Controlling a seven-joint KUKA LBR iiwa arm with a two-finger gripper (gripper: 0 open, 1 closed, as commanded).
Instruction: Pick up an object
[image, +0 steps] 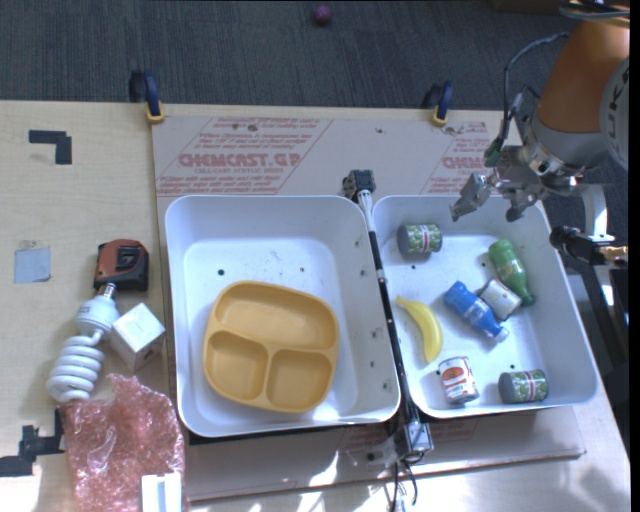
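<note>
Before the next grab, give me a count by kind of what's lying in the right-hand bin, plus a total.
Cans: 3, a green-labelled can, a red-labelled can and a second green-labelled can
Bottles: 2, a green bottle and a blue bottle
Banana: 1
Small white container: 1
Total: 7

The gripper is above the bin's far edge, with nothing between its fingers.
</note>
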